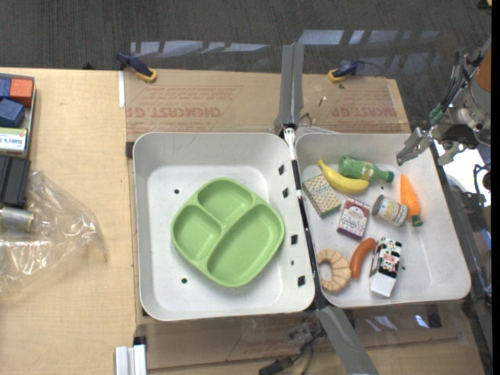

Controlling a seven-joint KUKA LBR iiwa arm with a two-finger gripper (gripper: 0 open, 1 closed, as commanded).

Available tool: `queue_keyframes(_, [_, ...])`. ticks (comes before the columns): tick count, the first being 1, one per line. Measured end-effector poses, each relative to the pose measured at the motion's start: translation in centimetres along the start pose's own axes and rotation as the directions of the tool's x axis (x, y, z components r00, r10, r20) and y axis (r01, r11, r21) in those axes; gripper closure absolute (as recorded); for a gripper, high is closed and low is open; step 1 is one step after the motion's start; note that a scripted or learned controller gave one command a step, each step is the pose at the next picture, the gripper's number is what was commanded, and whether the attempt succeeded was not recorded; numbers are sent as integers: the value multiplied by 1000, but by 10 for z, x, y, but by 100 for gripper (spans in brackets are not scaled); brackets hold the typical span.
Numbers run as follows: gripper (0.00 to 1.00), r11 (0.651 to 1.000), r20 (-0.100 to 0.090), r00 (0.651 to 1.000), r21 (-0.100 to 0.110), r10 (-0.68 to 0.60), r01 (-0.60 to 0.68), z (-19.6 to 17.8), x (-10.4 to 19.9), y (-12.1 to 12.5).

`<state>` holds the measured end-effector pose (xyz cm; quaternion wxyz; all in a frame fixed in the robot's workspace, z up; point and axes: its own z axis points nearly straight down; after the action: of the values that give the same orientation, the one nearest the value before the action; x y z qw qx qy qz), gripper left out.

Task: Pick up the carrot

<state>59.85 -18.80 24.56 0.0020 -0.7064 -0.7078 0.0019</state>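
- Orange carrot [410, 198] lies by the right bin's [457, 241] right wall, beside the can [390, 210].
- My gripper [426, 142] hovers above-right of the carrot, fingers spread, holding nothing.

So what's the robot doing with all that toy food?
The robot wants the carrot, which lies near the right wall of the right bin, beside a small can. Its gripper hangs above the bin's far right corner, not touching anything yet. The left bin holds a green plate.

Single fixed camera above bench [70, 287], slanted downward (moderately far), framing both white bins [148, 233].
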Motion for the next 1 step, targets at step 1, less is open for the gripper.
queue_keyframes(1, [0, 999, 0, 999, -5, -35, 35, 123, -20, -24])
